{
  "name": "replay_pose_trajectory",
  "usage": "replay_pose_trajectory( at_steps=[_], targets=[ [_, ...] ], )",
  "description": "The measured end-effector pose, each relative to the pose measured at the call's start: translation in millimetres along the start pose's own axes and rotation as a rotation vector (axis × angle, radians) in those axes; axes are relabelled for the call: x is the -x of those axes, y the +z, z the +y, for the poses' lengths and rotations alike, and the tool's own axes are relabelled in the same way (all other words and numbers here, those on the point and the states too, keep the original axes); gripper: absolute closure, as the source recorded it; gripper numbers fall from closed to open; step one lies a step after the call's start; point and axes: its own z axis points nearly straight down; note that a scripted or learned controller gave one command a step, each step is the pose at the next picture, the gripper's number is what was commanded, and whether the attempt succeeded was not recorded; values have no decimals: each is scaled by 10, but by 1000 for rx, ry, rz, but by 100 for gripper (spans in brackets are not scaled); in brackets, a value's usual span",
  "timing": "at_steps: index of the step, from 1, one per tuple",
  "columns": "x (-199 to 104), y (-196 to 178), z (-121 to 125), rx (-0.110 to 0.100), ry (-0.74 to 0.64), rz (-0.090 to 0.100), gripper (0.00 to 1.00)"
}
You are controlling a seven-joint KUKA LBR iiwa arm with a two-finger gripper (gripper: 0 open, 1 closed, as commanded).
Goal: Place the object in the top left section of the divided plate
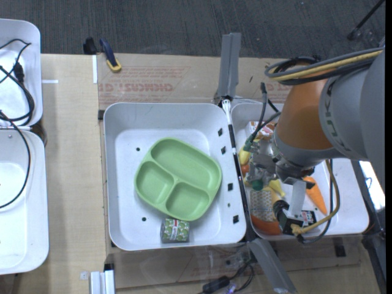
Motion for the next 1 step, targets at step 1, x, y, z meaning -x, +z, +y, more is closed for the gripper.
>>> replay_pose_trajectory(
  at_steps=[1],
  targets=[
    [12,-115,-145,0,-263,1,100]
  ],
)
